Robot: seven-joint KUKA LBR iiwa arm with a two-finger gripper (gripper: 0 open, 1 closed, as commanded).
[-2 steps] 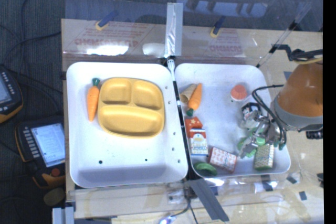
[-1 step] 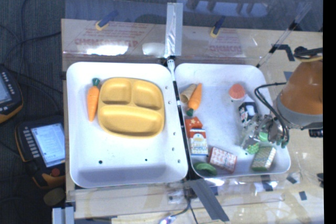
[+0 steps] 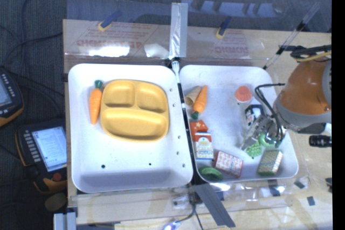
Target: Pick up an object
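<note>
My gripper reaches down into the right bin at its right side, just above a small green object. A green-grey block lies beside it in the bin's near right corner. Elsewhere in this bin lie an orange round piece, a carrot against a cone, a red-and-white carton, a patterned pink box and a green piece. I see nothing between the fingers.
The left bin holds a yellow divided tray and a carrot at its left. The orange band of the arm hangs over the right bin's right rim. Tablets and cables lie on the floor at far left.
</note>
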